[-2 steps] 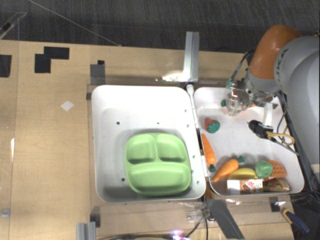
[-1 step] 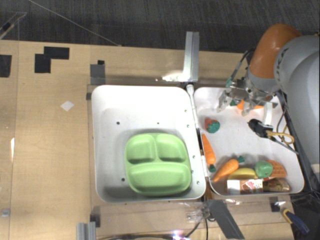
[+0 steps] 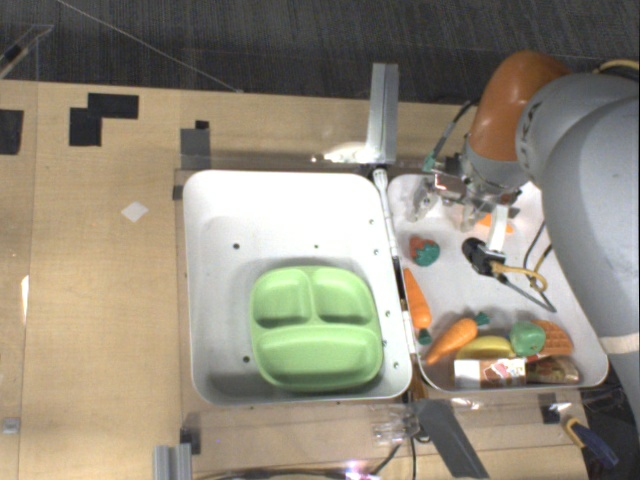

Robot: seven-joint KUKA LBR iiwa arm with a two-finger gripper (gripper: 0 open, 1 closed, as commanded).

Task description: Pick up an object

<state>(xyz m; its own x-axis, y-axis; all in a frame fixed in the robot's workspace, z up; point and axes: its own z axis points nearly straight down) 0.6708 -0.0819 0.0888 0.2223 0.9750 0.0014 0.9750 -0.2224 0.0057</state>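
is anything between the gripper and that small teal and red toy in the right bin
Nothing visible. The gripper hangs at the far end of the right bin, and the small teal and red toy lies on bare bin floor just nearer the camera. The carrots sit further off.

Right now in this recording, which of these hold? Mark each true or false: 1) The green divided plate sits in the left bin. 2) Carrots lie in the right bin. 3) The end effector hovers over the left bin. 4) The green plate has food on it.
1) True: the green divided plate sits in the left bin.
2) True: two carrots lie in the right bin.
3) False: the end effector is over the right bin's far end.
4) False: the plate's compartments hold nothing.
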